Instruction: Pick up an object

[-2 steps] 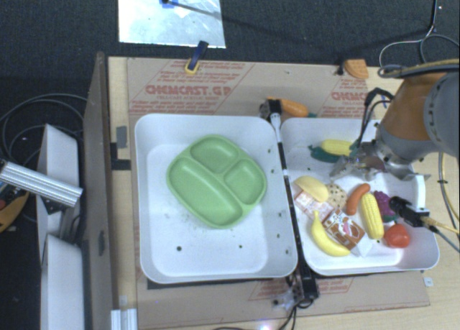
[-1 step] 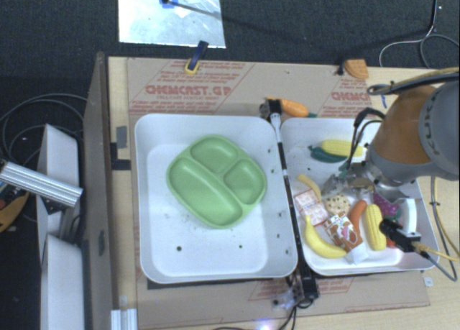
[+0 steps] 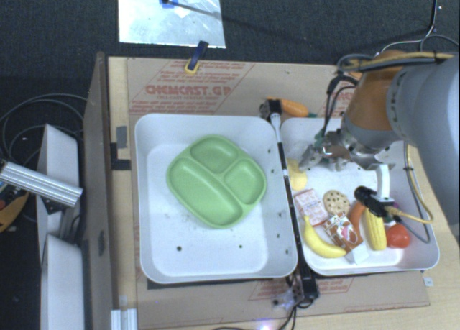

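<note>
**Plainly, the claw sits over the food bin with nothing lifted**

Well, the arm is the biggest thing here. It comes in from the right edge of the frame and bends down toward centre-right, which puts its claw over the upper left part of the right bin. That is the sensible bin to work in, since it holds all the small graspable pieces. I cannot tell whether the claw is wide or narrow, because the wrist hides it from this angle. No object shows in its hold.

The left bin, in the middle of the frame, carries only a green divided plate. The plate lies flat and is broad, so I judge it a poor thing to pinch.

The likely targets crowd the lower half of the right bin:

- The banana curves along the lower left.
- The corn stands just beside the tomato at the lower right.
- The packet and the cookie lie side by side just above the banana.
- A small yellow piece rests against the bin's left wall, and it is the piece nearest the claw.

Packed this close, any pick risks nudging a neighbour, so the yellow piece, apart from the rest, looks the easiest to take.
</note>
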`<state>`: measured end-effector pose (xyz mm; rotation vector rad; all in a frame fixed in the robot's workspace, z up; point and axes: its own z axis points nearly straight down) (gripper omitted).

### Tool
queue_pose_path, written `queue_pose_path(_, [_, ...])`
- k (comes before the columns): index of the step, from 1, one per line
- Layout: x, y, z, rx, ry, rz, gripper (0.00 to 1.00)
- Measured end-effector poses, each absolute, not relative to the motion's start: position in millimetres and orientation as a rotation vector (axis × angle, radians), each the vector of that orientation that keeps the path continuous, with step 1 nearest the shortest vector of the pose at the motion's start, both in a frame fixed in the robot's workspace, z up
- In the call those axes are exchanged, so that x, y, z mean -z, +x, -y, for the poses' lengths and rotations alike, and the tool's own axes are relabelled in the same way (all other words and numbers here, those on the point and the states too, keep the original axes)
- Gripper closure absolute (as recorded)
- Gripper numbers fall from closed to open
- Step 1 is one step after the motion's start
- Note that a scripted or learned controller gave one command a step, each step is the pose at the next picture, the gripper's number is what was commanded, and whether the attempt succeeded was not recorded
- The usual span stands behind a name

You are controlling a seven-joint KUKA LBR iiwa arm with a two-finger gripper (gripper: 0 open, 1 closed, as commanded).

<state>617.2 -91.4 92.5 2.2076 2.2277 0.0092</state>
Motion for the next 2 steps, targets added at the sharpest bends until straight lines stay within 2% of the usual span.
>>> queue_pose_path(1, [-80, 661.5, 127, 0.038, 2.256, -2.246, 0.00])
queue_pose_path(2, [-80, 660.6, 144, 0.032, 2.258, -2.243, 0.00])
